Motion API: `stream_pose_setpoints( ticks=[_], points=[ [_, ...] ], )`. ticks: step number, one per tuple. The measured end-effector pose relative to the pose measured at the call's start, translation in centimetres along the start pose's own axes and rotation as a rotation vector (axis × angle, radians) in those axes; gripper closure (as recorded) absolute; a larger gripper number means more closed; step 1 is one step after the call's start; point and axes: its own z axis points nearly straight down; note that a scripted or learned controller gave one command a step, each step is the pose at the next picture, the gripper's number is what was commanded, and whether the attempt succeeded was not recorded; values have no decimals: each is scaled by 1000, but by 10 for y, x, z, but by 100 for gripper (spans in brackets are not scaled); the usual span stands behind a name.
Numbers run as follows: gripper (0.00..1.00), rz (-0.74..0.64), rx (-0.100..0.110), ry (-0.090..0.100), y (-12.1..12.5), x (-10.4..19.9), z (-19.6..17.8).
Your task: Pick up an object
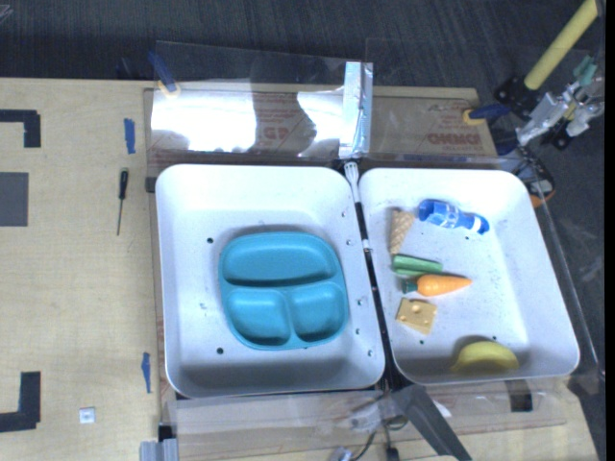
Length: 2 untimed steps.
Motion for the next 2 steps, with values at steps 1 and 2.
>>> stream_pose_setpoints(
  ticks=[1,2],
  points=[
    [0,209,18,8,-25,34,222],
    [0,42,4,4,4,81,260]
  ],
)
